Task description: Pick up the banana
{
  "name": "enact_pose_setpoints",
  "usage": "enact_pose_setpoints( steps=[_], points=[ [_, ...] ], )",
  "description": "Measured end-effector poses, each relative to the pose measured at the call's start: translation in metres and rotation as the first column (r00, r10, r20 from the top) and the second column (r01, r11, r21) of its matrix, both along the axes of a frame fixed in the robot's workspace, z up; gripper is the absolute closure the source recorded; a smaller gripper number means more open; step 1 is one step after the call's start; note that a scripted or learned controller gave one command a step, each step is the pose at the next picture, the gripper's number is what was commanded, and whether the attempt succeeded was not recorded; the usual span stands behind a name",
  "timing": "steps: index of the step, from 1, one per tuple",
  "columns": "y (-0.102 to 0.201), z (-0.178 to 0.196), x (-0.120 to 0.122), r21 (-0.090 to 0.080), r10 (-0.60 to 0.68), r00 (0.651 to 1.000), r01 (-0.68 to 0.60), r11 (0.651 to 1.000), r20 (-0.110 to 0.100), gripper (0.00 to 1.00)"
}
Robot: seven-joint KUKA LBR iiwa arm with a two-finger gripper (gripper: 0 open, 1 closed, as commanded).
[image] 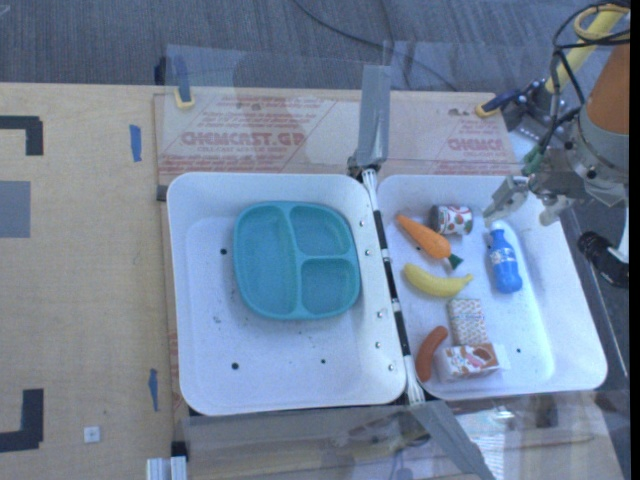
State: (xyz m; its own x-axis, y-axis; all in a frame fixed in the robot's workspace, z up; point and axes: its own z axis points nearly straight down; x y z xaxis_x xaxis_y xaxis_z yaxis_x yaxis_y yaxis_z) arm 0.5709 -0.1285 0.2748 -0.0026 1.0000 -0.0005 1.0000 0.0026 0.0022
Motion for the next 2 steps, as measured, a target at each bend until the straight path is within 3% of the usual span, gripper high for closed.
enact_pose_setpoints(
  steps=[1,2],
  points=[
    [-0.037,-0.156,0.016,-0.008,0.253,0.967,-0.253,0.967,0.017,0.00],
    [0.011,-0.186,0.063,0.000,0.419,0.908,-0.419,0.908,-0.013,0.00]
  ],
)
